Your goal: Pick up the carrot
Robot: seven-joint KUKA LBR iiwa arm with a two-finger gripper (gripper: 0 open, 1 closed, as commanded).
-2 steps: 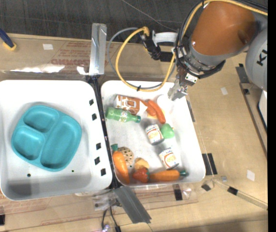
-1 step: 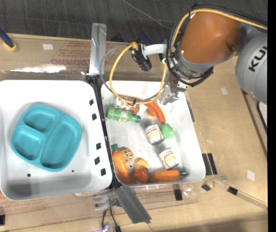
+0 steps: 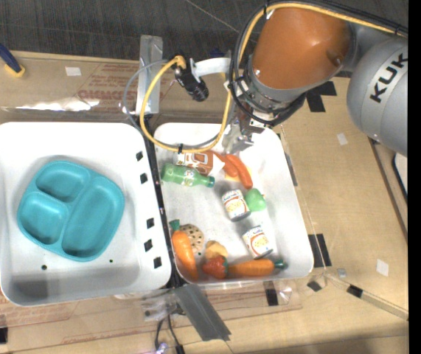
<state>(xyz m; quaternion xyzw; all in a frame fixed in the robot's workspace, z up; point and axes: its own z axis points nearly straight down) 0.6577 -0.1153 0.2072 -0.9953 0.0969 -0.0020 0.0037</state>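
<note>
Camera view, from above at a slant: my grey arm with its orange band (image 3: 295, 43) comes in from the right and hangs over the far end of the right-hand shallow white bin (image 3: 287, 198). My gripper (image 3: 243, 140) sits low at that far end, mostly hidden under my own wrist and cabling; whether it is parted or closed I cannot tell, and nothing can be seen held in it. Just below it lies a small orange-red pepper-like piece (image 3: 236, 168), close enough that contact may or may not be there. Beside that, a small white and orange carton (image 3: 194, 161), and touching it a green plastic bottle lying on its side (image 3: 186, 176). Mid-bin: a little labelled jar (image 3: 234, 204) with a green rounded vegetable (image 3: 255, 200) just beside it, and a second labelled jar (image 3: 258, 241) nearer the front. The long orange carrot with a green tip (image 3: 252, 268) lies flat along the near wall of the same bin, well apart from my gripper. Left of it, bunched in the near corner: a red rounded fruit (image 3: 214, 267), a curved orange piece (image 3: 183, 254) and a tan dotted item (image 3: 192, 234). The left-hand white bin (image 3: 18, 271) carries a teal three-part plastic tray (image 3: 70, 209).
</note>
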